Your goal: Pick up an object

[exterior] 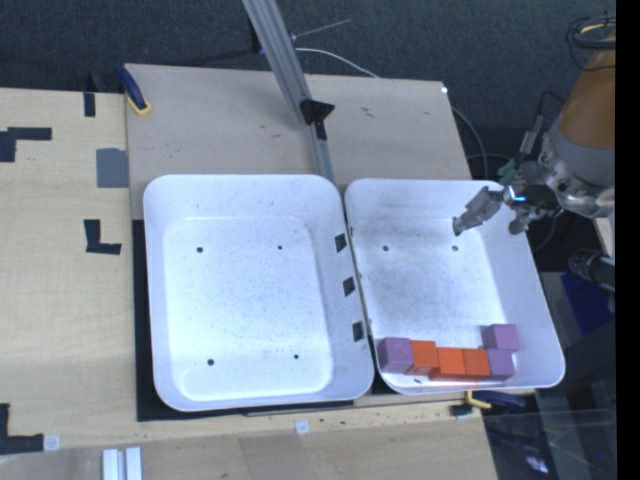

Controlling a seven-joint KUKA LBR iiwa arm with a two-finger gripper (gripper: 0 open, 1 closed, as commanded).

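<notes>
Dark carpet at the back, then a pale wooden bench [60, 268] bearing two shallow white bins side by side: left bin [170, 268], right bin [420, 218]. Grey arm [585, 158] reaching in from the right, over the far right corner of the right bin. Gripper [490, 226] hanging above that bin's far end, fingers spread well apart with nothing between them.

Well apart from the gripper, against the near wall of the right bin: a row of blocks [450, 360], touching one another, purple at both ends and orange between. Purple block [397, 351] at the left end, with bare bin floor on its left and far sides; probably the easiest target.

For a clean pick:
- Travel toward the near wall before descending.
- Keep the fingers wide until level with the block.
- Straddle the free faces, not the side touching its orange neighbour.
- Mind the bin wall just behind; likely little room there.
</notes>
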